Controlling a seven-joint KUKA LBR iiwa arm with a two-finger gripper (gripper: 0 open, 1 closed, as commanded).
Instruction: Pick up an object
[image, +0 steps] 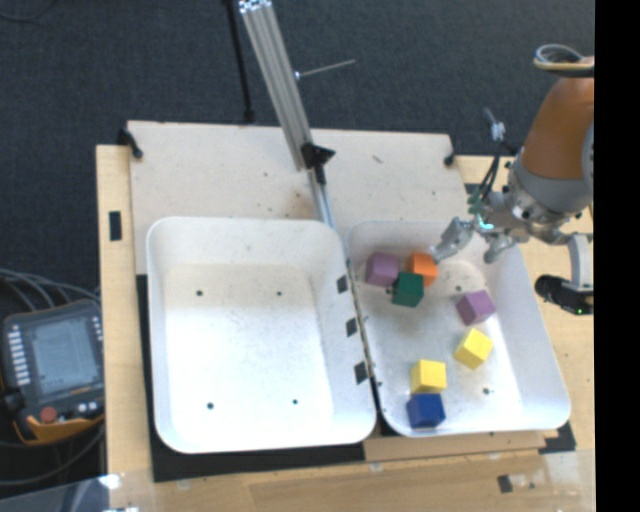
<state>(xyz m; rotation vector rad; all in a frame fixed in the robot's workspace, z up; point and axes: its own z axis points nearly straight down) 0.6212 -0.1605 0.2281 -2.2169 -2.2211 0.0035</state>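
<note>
Judging by how things are lying, nothing is being held yet and the whole pick is being left to do. The gripper is being poised over the far side of the right bin, its jaws standing spread apart with nothing between them. Just to its left, an orange cube, a green cube and a purple cube are being kept clustered together; the orange one is being taken as the likeliest target.
</note>
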